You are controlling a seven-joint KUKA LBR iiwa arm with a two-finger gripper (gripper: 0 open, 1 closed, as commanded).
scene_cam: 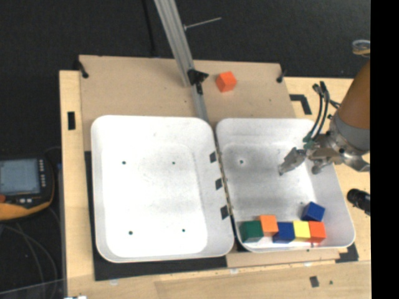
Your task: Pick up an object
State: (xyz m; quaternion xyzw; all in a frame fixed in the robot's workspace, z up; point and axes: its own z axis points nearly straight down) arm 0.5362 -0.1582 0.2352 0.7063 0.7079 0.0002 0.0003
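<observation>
Your claw (298, 161) hangs with fingers apart, holding nothing, over the right bin (249, 136), well above the blocks (283, 229).

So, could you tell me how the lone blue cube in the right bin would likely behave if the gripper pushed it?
The blue cube looks rigid and flat-faced, so it would probably slide, not roll. It appears small and likely light. Pushed toward the row, it might bump the orange-red cube.

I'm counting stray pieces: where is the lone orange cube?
The orange cube sits outside both bins, on the brown board behind the right bin, just right of the slanted metal rail.
</observation>
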